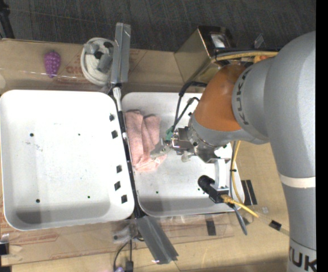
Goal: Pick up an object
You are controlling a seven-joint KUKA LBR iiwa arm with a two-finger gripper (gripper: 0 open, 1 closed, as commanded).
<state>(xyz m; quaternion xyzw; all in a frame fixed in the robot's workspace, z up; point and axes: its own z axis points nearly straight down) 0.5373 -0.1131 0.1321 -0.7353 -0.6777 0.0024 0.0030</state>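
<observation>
A pink folded cloth (142, 139) lies in the right bin (169, 200), against its left wall. My gripper (165, 147) reaches in from the right and sits at the cloth's right edge, low over the bin floor. Its tips touch or overlap the pink fabric. The arm's orange band (223, 103) and grey body cover the bin's right half.
The left bin (56, 208) sits beside the right one, split by a metal divider (121, 152). On the cardboard behind are a purple object (52, 63) and a white roll (97, 58). Black cable and yellow wires (231, 200) hang at the right bin's front right.
</observation>
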